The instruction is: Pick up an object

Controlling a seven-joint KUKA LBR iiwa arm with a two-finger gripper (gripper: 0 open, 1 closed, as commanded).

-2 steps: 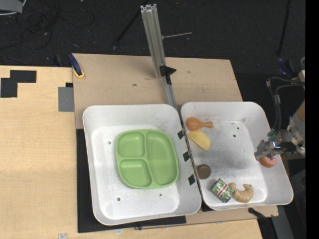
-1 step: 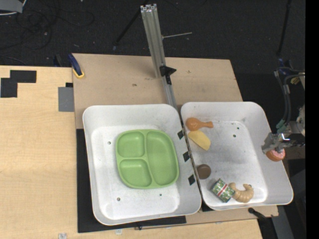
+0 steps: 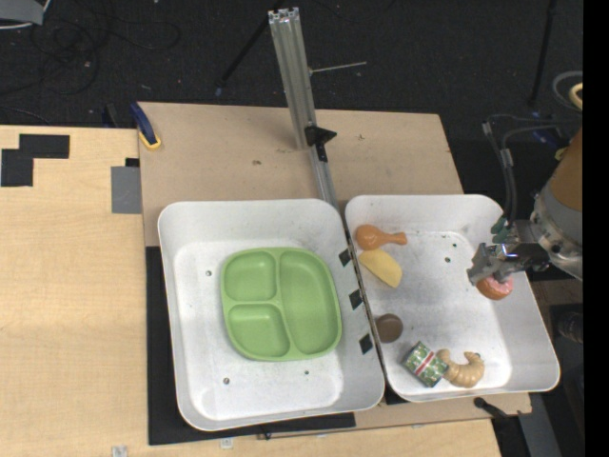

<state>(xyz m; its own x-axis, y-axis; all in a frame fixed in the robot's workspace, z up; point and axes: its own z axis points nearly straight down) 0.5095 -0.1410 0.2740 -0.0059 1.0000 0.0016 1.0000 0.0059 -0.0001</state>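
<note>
Carefully, I'd centre my jaws, whose opening I cannot tell, over the small round reddish-orange object (image 3: 496,288) before closing.

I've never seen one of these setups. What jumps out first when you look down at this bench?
The bright green divided plate lying in the left bin catches the eye first. Next is the scatter of small food toys in the right bin, such as a yellow piece near its left wall. At that bin's right side, the gripper sits over a reddish round thing.
</note>
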